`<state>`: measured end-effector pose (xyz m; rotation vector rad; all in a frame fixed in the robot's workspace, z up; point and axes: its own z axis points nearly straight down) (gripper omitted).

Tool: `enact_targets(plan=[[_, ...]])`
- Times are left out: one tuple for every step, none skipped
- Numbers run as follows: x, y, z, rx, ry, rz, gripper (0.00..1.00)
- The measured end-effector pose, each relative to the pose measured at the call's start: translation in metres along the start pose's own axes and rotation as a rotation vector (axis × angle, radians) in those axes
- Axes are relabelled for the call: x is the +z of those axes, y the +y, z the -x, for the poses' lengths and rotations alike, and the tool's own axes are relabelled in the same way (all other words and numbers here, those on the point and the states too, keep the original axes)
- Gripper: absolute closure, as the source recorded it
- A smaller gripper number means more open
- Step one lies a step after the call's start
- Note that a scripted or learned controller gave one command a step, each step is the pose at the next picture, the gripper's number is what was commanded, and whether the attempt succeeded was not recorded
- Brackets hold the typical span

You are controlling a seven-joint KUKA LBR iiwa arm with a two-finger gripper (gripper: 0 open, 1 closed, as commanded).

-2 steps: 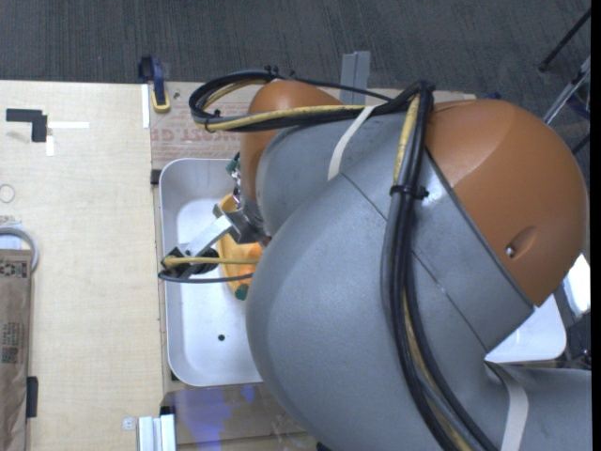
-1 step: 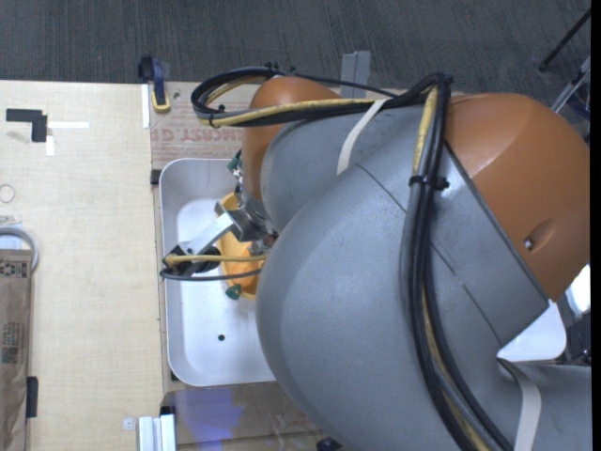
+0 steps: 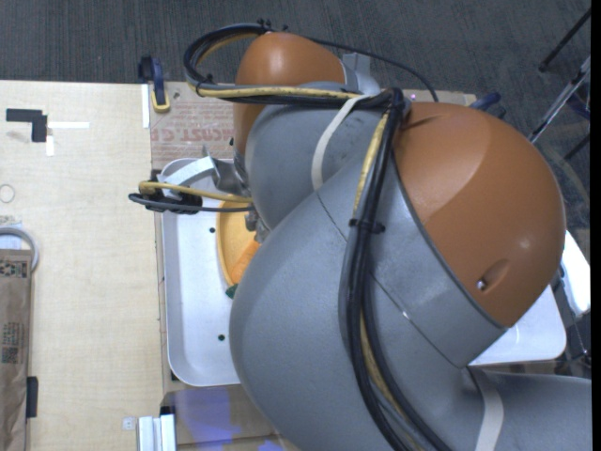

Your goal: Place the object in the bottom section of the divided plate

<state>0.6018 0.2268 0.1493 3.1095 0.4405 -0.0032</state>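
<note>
We look down on a large grey arm (image 3: 376,280) with rounded orange caps, reaching in from the right and covering most of a white bin (image 3: 188,289). Black and yellow cables (image 3: 282,90) run along its joints. Its gripper is hidden beneath the arm, so we cannot tell its state. A sliver of a yellow-orange plate (image 3: 235,252) shows in the bin. Red lettering on the cardboard (image 3: 192,125) above is too blurred to read.
</note>
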Motion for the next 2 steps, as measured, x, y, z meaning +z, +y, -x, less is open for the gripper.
enact_targets(plan=[[0.033,-0.011,0.040,0.083,-0.001,0.001,1.00],[0.058,0.002,-0.005,0.084,-0.001,0.001,1.00]])
